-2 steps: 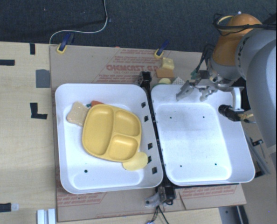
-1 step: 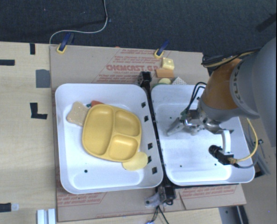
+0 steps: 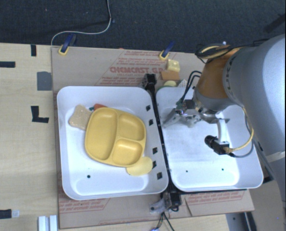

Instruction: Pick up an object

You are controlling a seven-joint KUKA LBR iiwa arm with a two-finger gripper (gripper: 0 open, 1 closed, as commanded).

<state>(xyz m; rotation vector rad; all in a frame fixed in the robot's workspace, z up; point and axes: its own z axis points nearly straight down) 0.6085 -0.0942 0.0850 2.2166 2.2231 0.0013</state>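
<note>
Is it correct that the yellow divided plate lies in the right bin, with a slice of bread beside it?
Not quite. The camera view shows the yellow divided plate in the left bin, not the right bin. The slice of bread is indeed beside it.

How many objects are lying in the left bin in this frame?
4. A yellow divided tray sits mid-bin, a tan bread slice at its upper left, a red item peeking out above it, and a pale yellow piece at its lower right. The tray may hide more.

Divided plate in left bin
</note>
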